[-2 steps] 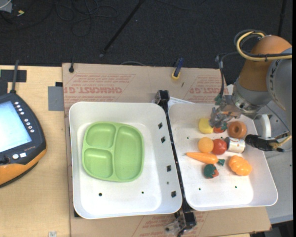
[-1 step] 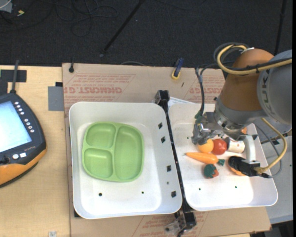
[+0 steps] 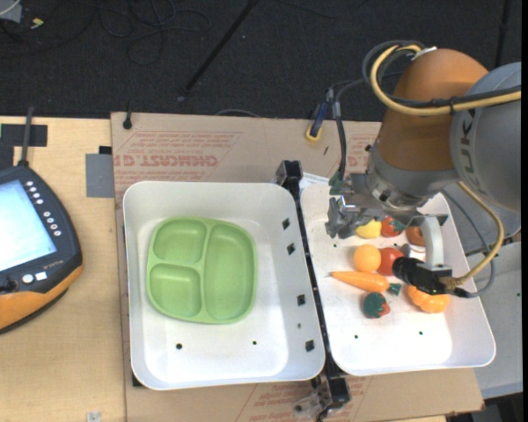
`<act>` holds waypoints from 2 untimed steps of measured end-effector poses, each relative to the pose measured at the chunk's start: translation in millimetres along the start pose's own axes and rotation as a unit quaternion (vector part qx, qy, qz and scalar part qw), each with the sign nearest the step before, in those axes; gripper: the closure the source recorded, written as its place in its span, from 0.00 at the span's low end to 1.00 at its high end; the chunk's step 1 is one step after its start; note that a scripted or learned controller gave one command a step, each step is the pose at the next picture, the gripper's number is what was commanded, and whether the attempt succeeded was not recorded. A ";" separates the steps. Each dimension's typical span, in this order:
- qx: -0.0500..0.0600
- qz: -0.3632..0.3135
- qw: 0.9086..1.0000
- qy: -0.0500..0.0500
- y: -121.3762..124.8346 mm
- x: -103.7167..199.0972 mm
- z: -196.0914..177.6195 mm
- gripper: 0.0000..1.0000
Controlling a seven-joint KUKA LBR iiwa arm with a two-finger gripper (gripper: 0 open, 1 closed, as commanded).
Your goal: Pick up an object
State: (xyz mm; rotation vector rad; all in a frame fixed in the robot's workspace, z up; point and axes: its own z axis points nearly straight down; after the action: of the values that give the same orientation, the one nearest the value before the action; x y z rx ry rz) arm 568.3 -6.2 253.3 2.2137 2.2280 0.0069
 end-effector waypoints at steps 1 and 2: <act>-0.003 0.003 1.000 -0.001 -44.8 -14.8 -135.5 1.00; -0.007 0.007 1.000 -0.004 -91.7 -106.4 -294.9 1.00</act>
State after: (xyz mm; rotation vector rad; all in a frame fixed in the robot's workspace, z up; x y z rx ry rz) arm 476.3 -113.9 547.6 2.2194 2.2012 0.0131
